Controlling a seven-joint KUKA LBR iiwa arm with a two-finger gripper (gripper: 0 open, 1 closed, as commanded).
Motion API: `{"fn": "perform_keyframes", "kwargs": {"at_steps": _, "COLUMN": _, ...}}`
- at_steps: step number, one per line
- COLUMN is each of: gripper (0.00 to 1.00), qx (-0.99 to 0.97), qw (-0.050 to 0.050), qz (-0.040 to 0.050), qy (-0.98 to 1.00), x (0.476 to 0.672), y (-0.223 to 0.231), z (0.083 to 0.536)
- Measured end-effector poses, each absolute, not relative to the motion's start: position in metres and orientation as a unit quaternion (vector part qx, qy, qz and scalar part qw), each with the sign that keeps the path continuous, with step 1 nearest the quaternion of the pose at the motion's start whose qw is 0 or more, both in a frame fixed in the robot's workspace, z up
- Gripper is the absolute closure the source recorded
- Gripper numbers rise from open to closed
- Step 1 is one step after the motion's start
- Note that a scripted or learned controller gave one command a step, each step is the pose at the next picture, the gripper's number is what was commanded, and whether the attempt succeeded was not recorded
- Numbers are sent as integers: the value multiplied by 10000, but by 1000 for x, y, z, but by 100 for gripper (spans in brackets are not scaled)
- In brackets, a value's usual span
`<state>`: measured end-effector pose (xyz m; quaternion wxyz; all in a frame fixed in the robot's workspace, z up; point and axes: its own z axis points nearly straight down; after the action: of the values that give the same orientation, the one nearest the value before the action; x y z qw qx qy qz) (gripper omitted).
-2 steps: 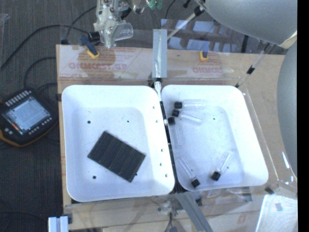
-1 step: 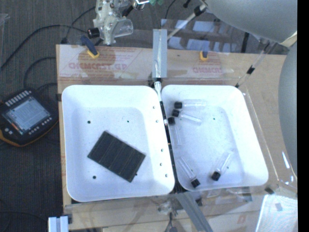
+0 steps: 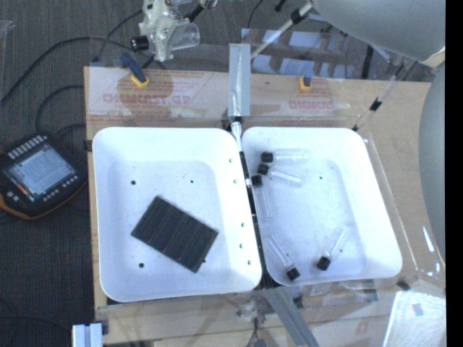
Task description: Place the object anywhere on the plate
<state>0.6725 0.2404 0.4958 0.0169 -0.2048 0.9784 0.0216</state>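
A dark, ribbed rectangular plate point(image 3: 174, 233) lies flat and turned at an angle on the floor of the left bin point(image 3: 116, 157). In the right bin point(image 3: 362, 194) lie several clear tubes with black caps. Two tubes point(image 3: 283, 155) point(image 3: 282, 175) rest near the bin's far left corner, and a third point(image 3: 263, 199) lies along its left wall. Two more point(image 3: 281, 257) point(image 3: 333, 249) lie near the front. The arm's grey body point(image 3: 376, 6) hangs high over the far right, well above the bins.
A teach pendant point(image 3: 36, 176) lies on the floor to the left. A metal post point(image 3: 239, 82) stands behind the seam between the bins. A clamp fixture point(image 3: 163, 20) with cables sits beyond the bench's back left.
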Motion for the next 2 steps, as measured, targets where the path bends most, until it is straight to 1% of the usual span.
{"fn": "perform_keyframes", "kwargs": {"at_steps": 2, "gripper": 100, "qx": -2041, "qw": 226, "qz": 269, "qy": 9783, "x": 674, "y": 241, "z": 516}}
